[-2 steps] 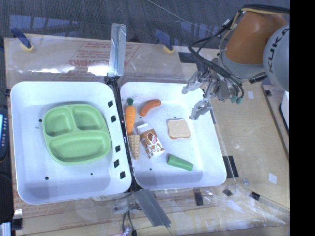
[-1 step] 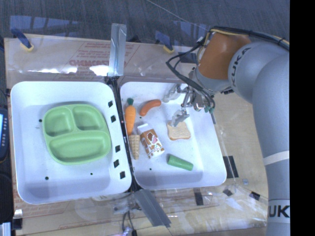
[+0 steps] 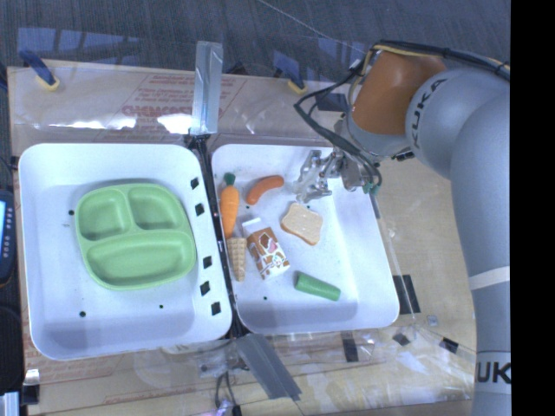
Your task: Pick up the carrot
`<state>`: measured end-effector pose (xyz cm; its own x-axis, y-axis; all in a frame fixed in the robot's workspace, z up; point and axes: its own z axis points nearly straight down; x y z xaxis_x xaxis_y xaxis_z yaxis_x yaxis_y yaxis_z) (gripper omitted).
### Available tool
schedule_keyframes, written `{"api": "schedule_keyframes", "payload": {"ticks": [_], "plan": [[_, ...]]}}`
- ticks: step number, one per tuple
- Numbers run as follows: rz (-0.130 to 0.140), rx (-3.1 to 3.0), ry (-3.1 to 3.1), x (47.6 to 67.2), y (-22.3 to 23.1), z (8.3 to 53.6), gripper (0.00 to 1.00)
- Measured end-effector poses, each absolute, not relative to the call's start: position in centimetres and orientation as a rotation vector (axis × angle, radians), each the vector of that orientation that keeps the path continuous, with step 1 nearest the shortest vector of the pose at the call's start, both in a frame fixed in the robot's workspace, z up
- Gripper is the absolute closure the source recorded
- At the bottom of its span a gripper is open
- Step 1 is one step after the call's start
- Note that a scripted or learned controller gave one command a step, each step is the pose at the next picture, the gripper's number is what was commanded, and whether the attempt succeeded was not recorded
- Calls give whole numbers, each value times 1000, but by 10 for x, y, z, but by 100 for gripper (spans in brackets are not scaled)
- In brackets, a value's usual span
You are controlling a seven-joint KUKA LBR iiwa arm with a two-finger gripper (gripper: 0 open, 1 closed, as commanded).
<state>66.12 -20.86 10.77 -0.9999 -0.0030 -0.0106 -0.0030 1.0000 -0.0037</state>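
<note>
Nearest to me, toward the bottom of the frame, I see the front rims of the two white bins sitting side by side on the worktop (image 3: 416, 232). Low in the right bin (image 3: 364, 306) lies a green cylinder (image 3: 316, 286), and up and left of it a small printed carton (image 3: 268, 252) rests tilted, with a ridged cone (image 3: 238, 259) just beside it along the bin's left wall. In the left bin (image 3: 52, 319) sits a green compartment plate (image 3: 134, 234).

Moving up the frame, a slice of toast (image 3: 302, 224) lies near the middle of the right bin. The carrot (image 3: 229, 207) lies lengthwise against the bin's left wall, green top pointing up the frame, its tip near the cone. Just right of its top is an orange sausage (image 3: 264, 188), slanted.

Farther up, at the right bin's upper right, my gripper (image 3: 317, 177) hangs over the bin floor just above the toast, well apart from the carrot. I cannot tell whether its fingers are spread or closed; nothing is visibly between them.
</note>
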Motion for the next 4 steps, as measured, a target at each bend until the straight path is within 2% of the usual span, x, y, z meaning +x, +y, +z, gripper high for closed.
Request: {"api": "schedule_keyframes", "payload": {"ticks": [1, 2, 3, 4], "plan": [[-3, -285, 3113, 661, -123, 236, 100], [-1, -690, 3060, 658, -92, 242, 100], [-3, -1186, 2903, 658, -61, 281, 100], [-4, -1648, 2668, 658, -52, 279, 100]]}}
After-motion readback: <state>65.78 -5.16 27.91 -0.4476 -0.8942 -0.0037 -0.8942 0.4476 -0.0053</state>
